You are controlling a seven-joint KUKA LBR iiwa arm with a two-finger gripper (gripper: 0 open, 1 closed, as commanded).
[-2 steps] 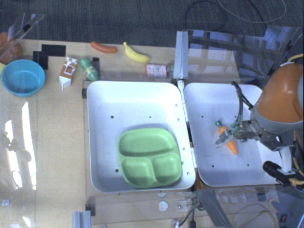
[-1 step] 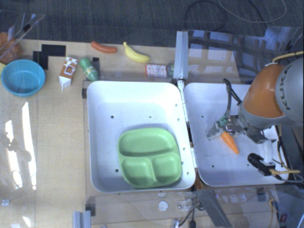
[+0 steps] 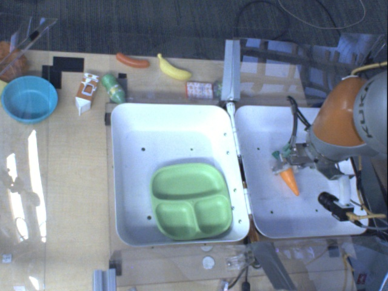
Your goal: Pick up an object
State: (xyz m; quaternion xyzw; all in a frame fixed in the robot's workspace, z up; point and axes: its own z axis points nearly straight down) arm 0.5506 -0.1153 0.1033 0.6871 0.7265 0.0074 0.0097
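Note:
An orange toy carrot (image 3: 290, 180) with a green top lies in the right white bin (image 3: 267, 214), pointing toward the front right. My gripper (image 3: 295, 159) hangs low over the carrot's leafy end, right against it, under the grey and orange arm (image 3: 342, 123). The arm's body hides how the gripper meets the carrot. A green divided plate (image 3: 191, 200) rests in the left white bin (image 3: 139, 156), toward its front.
Behind the bins on the bench sit a blue bowl (image 3: 29, 99), a small carton (image 3: 86, 92), a green bottle (image 3: 113, 87), a red sausage (image 3: 133, 60), a banana (image 3: 173, 68) and a can (image 3: 199, 90). A metal post (image 3: 230, 71) stands between the bins' back corners.

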